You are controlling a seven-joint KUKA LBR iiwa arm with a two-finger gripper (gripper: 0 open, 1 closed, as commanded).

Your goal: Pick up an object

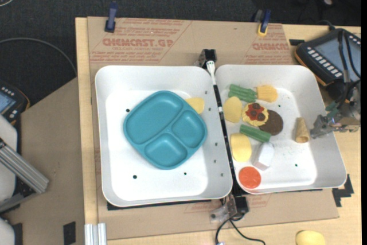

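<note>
In the right bin (327,172), a heap of toy food sits left of centre: a green pod (242,92) and a yellow corn piece (267,93) at the far side, a pale yellow lump (232,109) beside the bin's left wall, a small pizza (256,113) lying on a brown disc (274,123), a second green piece (254,134) below them, then a yellow fruit (241,147), a white block (265,154) and an orange-red cup (250,178) at the near rim. A tan cylinder (301,129) stands apart, right of the heap. Just beside it, at the bin's right wall, hangs the gripper (319,130), low over the rim; nothing shows between its fingers, and whether they are spread or pressed together cannot be told at this size. Left bin (109,123): a teal divided plate (165,129) lies tilted near the middle, with a small yellow piece (195,104) touching its far right edge. Both bins rest on a cardboard-covered tabletop (166,40), clamped at the far edge by a blue clip (110,18) and a yellow-blue clip (264,22). A black pendant (330,57) sits at the right edge.
</note>
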